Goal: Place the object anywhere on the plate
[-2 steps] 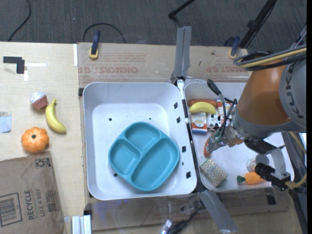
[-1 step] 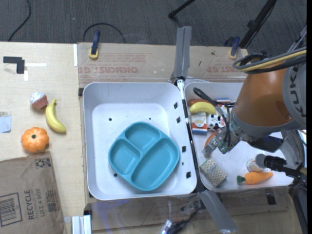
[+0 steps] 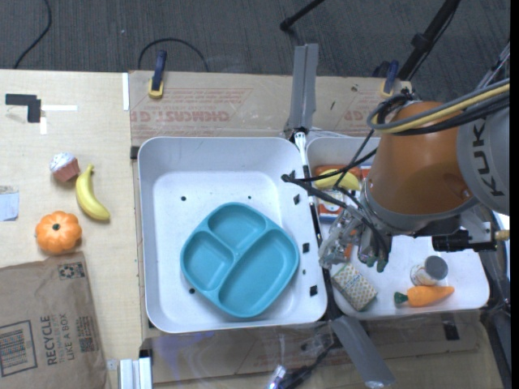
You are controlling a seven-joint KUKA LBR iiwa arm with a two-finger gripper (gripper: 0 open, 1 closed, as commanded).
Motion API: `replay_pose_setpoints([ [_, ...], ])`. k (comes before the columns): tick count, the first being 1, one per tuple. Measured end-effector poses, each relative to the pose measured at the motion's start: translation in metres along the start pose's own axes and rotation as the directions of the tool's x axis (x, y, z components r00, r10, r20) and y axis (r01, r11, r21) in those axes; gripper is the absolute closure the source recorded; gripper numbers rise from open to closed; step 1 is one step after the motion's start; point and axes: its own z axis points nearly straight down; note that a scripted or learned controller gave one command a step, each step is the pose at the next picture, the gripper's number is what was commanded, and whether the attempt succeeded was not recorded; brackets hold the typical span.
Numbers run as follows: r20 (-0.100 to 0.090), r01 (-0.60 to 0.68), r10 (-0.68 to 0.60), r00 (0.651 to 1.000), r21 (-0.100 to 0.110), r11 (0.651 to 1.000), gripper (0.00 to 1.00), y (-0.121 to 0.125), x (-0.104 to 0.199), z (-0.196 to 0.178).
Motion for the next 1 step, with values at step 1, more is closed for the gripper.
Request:
replay_pose_setpoints([
  [1,0.000,0.252,-0.252,0.968,0.000,0.968,1.00,0.0016,0.0006,0.0001],
])
